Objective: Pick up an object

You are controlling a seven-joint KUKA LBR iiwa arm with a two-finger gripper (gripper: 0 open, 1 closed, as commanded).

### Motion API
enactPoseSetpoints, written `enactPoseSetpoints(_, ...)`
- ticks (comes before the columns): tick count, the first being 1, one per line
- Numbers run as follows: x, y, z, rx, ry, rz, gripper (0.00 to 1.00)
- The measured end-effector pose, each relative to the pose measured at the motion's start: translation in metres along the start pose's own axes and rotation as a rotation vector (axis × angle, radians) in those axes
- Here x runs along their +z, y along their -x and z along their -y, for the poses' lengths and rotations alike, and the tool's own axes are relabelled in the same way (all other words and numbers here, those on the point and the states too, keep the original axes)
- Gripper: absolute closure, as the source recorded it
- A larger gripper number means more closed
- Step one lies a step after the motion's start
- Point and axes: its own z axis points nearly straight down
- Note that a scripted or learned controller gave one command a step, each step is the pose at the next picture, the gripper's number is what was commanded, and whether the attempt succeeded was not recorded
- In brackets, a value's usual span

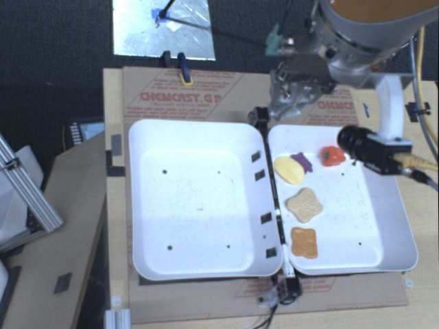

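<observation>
Dark speckled floor (55, 53) — shiny metal sheet (163, 18) on it, tan wooden bench (65, 252) below.

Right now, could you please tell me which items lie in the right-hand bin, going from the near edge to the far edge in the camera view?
Orange square piece → tan biscuit-shaped piece → yellow lemon-shaped piece → red tomato-like piece.

Bench (82, 252) bears cardboard sheet (206, 91); two white bins (199, 190) (384, 218) side by side on it.

Arm above two white bins

The gripper (291, 105) hangs behind the right bin (391, 218), which holds a yellow piece (288, 171), purple piece (302, 161), red piece (332, 156), cracker (304, 205) and orange square (304, 242).
</observation>
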Motion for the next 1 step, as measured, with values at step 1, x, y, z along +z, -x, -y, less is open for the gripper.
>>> enactPoseSetpoints(1, 0.0003, 0.0001, 0.0, -0.001, -0.001, 0.0, 0.0)
